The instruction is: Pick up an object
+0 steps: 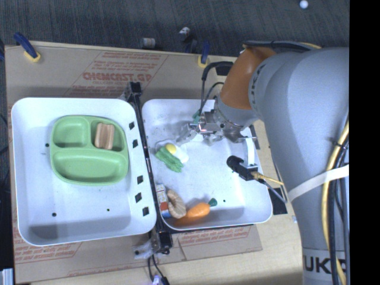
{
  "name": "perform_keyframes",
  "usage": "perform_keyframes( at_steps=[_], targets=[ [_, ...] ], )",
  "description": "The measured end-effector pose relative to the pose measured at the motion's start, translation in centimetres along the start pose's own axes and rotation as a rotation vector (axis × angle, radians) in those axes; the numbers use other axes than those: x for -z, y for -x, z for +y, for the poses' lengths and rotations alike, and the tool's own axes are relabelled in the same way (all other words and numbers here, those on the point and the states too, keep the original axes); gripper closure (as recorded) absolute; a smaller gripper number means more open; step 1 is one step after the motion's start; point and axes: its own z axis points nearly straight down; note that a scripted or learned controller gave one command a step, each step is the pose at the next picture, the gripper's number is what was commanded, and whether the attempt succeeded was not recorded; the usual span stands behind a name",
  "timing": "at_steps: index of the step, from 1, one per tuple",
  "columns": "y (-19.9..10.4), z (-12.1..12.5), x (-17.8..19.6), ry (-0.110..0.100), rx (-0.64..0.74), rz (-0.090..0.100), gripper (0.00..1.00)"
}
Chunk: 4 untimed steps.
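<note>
Brown printed cardboard (107, 70) over the bench (276, 254), with two shallow white bins side by side on top. Left bin (71, 209): a green divided plate (89, 165) with a wooden block (104, 136) upright in its upper right compartment. Right bin (202, 180): jaws over the upper middle, apparently spread, with nothing between them. Nearest candidate for the pick: a yellow-and-green toy vegetable (170, 156), near the jaws but apart from them, below and to their left. Well apart, against the near wall, an orange toy carrot (195, 212) touching a tan knotted piece (176, 202). Likely trouble: closing on bare bin floor if lowered straight down, given the toy's offset to one side. Also possible: knocking the rounded toy away with one jaw instead of straddling it, or pinching only its pale edge and losing it on the lift.
</note>
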Motion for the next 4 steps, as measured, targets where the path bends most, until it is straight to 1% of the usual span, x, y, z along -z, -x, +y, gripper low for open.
perform_keyframes(
  at_steps=[1, 2, 3, 4],
  targets=[
    [0.0, 0.1, 1.1, 0.006, 0.004, -0.002, 1.0],
    [-4.7, -6.8, 9.8, 0.014, 0.002, -0.004, 1.0],
    [-4.7, -6.9, 9.7, 0.013, 0.002, -0.004, 0.0],
    [2.9, -0.3, 8.6, 0.014, -0.001, -0.006, 0.0]
  ],
)
